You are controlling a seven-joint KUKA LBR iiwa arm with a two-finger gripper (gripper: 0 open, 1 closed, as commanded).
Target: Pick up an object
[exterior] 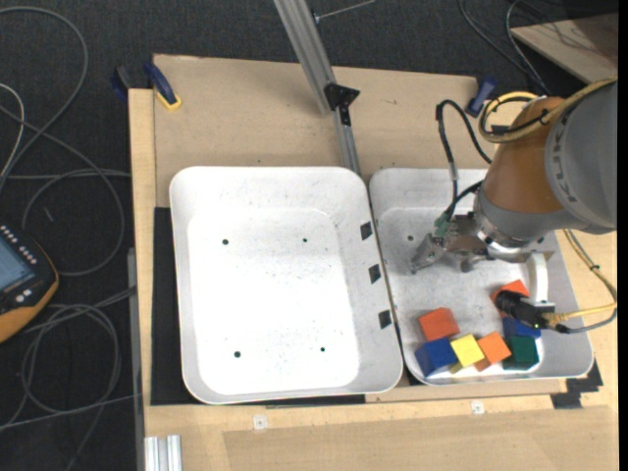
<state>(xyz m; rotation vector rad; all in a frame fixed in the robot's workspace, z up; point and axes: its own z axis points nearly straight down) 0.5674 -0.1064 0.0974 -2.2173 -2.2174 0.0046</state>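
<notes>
A slanted overhead look at a wooden table carrying two shallow white bins side by side. The left bin takes up the table's middle; its floor shows four small dark dots. The right bin sits against it, toward the table's right edge.

A grey arm with an orange band reaches in from the right over the right bin. Its claw hangs low over the bare upper part of that bin, pointing toward the divide between the bins. Nothing is seen between its fingers; whether they are spread or closed cannot be told.

The blocks lie clustered in the right bin's near right corner, apart from the claw. An orange block is nearest the claw. Just beyond it toward the table's front edge are a blue block, a yellow block and a second orange one, touching in a row. A green piece sits at the bin's right wall, with a dark blue piece just above it.

A slanted metal pole rises from the table's far edge. Black cables lie on the dark floor to the left.
</notes>
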